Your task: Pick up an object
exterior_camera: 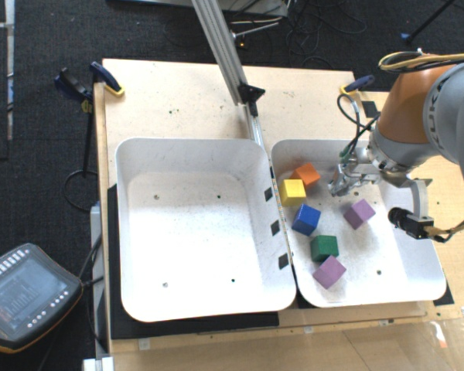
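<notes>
Six small coloured cubes lie scattered in the right-hand shallow white plastic bin [417,280], right of centre in the frame. An orange cube [308,175] sits highest, touching the yellow cube [293,190] just below and left of it. Under those lies a blue cube [306,219], then a dark green cube [324,246], and lowest a light purple cube [329,271] that touches the green one. A second purple cube [359,213] rests apart, further right in the bin.

My two-finger metal gripper [342,182] hangs over the upper part of that bin, just right of the orange cube and above the second purple cube. Whether its fingers are spread or pressed together I cannot tell from this slant, and no cube shows between them. My grey arm with its orange band [406,107] reaches in from the upper right of the frame.

The left-hand shallow white bin [185,230] lies beside the first, their rims meeting near centre. Both rest on a pale wooden bench [185,99]. A slanted metal rail [216,33] runs down from the top of the frame. A grey handheld control pendant [27,296] sits at lower left.
</notes>
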`<state>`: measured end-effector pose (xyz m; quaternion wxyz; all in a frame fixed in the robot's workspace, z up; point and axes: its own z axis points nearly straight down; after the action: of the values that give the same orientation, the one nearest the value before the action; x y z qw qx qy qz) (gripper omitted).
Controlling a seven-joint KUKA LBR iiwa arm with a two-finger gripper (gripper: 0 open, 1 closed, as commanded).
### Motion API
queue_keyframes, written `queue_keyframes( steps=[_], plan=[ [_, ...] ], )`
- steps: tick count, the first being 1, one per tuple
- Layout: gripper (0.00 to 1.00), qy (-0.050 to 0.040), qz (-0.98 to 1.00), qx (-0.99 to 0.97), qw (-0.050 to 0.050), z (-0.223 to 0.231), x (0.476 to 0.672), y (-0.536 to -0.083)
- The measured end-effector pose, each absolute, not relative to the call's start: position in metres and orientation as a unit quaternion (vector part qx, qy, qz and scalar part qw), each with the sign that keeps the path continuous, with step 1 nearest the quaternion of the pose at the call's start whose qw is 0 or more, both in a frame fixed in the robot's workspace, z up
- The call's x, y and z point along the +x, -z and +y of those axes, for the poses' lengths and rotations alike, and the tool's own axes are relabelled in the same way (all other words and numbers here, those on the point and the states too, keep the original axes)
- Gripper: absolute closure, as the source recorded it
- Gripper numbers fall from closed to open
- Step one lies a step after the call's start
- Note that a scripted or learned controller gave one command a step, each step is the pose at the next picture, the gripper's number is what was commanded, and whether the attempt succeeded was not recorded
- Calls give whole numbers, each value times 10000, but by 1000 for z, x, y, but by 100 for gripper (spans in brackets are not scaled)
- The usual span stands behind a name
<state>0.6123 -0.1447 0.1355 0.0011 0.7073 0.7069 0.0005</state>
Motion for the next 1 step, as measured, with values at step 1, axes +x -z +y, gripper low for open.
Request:
queue_keyframes(
  steps=[1],
  plan=[
    [100,-21,7082,7060,35,-137,613,-196]
  ],
)
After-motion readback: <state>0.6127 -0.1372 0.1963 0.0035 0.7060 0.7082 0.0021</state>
